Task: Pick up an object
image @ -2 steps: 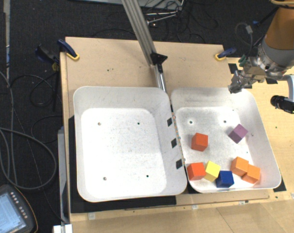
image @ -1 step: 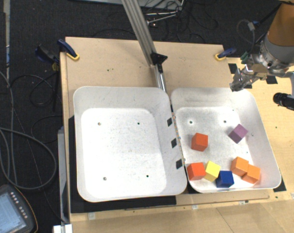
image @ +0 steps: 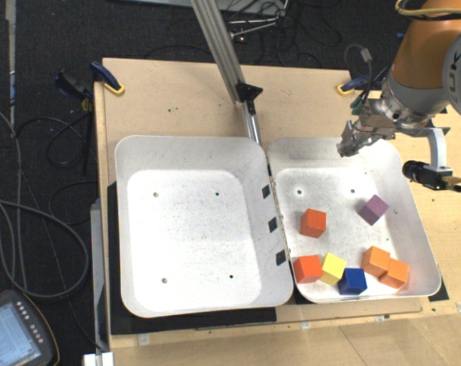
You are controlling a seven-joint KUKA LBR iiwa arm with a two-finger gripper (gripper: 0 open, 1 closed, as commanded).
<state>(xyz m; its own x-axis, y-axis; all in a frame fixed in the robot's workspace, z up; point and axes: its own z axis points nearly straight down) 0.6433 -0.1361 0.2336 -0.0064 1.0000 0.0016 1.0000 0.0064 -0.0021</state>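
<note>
Grey arm (image: pixel 424 59) reaching from right | jaws over right bin's (image: pixel 413 204) far edge

Four orange blocks (image: pixel 313 223), one yellow block (image: pixel 333 268), one blue block (image: pixel 353 280), one purple block (image: pixel 372 209)

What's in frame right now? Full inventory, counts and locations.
Shallow white plastic bins: 2, side by side on the bench; left bin, right bin.
Orange cubes: 4, all in the right bin; one mid-bin, one at the near-left corner, two touching at the near-right.
Yellow cube: 1, right bin, near edge, between the corner orange cube and the blue one.
Blue cube: 1, right bin, near edge.
Purple cube: 1, right bin, right of centre.
Blue-and-yellow clamps: 2, far bench corners.
Metal pole: 1, grey, slanting over the far bench edge.
Gripper: 1, grey, above the right bin's far rim.
</note>
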